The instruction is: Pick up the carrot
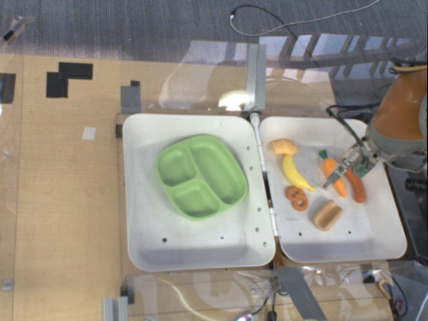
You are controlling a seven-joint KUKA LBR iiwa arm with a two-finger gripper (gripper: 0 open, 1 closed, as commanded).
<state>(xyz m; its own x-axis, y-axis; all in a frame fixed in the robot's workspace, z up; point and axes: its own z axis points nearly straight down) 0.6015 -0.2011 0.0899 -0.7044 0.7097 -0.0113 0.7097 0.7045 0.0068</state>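
The left bin (140, 239) holds a green divided plate (200, 175), which lies a little toward the far side with its three compartments facing up. A narrow metal divider (263, 179) runs between this bin and the right bin (374, 243), where all the food items lie.

At the far left of the right bin sits a small orange-yellow piece (282, 146), touching the upper end of a banana (295, 173) that runs diagonally toward the near right. Just near of the banana's lower end lies a pretzel (297, 198), brown and looped. To its right and slightly nearer rests a tan bread roll (328, 215), apart from the pretzel.

Farther right, in the middle of the bin, lies the carrot (332, 176), orange with a green top pointing toward the far side; it slants from far left to near right. The gripper (338, 172) is low over it, its thin fingers reaching down and leftward across the carrot's middle. The fingers look slightly apart around the carrot, but I cannot tell whether they are closed on it. A red sausage (358, 187) lies just right of the carrot, nearly parallel to it, with a small green item (364, 168) at its far end.

The grey arm (401, 122), with its orange band, comes in from the right edge above the bin's far right corner.
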